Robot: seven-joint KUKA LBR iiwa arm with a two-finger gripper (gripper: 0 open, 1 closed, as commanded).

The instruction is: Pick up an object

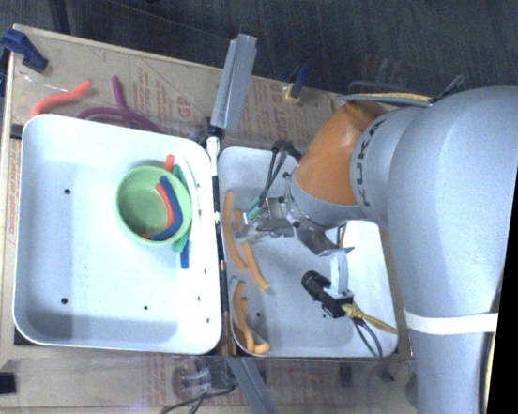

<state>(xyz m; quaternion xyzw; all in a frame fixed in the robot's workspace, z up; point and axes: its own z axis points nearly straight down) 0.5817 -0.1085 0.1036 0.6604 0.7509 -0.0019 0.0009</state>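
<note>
My end effector [256, 218] hung low in the right bin [356, 332], jaw state unreadable | orange curved strips [250, 259] lay at its 6 o'clock, one touching the tips | I judged them light, thin, bendy, best pinched mid-length across the narrow width.

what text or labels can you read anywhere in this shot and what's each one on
"KUK", cut off by the frame edge: black letters on the grey arm casing at lower right.
Faint reddish print on the brown board under the bins: too blurred to read.
No readable text on the white bins, the green bowl or the gripper.
</note>
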